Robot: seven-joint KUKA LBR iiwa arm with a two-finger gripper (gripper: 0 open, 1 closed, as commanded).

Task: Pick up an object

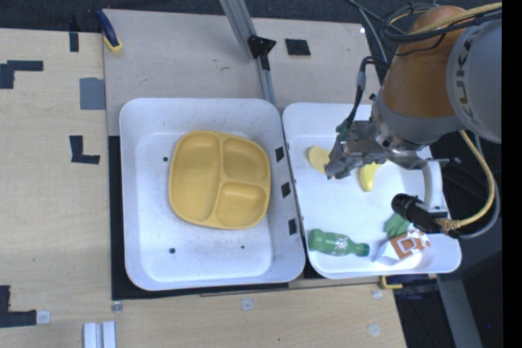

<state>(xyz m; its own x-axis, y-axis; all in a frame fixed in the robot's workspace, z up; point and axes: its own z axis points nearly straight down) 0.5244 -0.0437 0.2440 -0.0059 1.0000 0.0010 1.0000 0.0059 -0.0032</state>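
Pincer low in the right bin, among yellow pieces

A small yellow piece (318,156) lies just to the left of the pincer (341,168), close to the fingertips and near the right bin's (326,122) left wall. A second yellow piece (369,176), longer and rounded, lies just to the right of the pincer, partly under the wrist. Whether either one touches the fingers cannot be made out.

The pincer hangs low over the floor of the right bin, dark and angled down toward the left. From this slant its fingers merge into one dark shape, so it cannot be told whether they stand apart or together, and nothing can be seen between them.

Below the pincer, toward the near edge of the bin, a green bottle (336,243) with a white label lies on its side. Down and to the right of the pincer sit a green item (398,225) and an orange-and-white packet (408,245), close together by the bin's near right corner.

Well to the left of the pincer, in the left bin (139,175), a yellow divided tray (219,178) with three compartments lies flat
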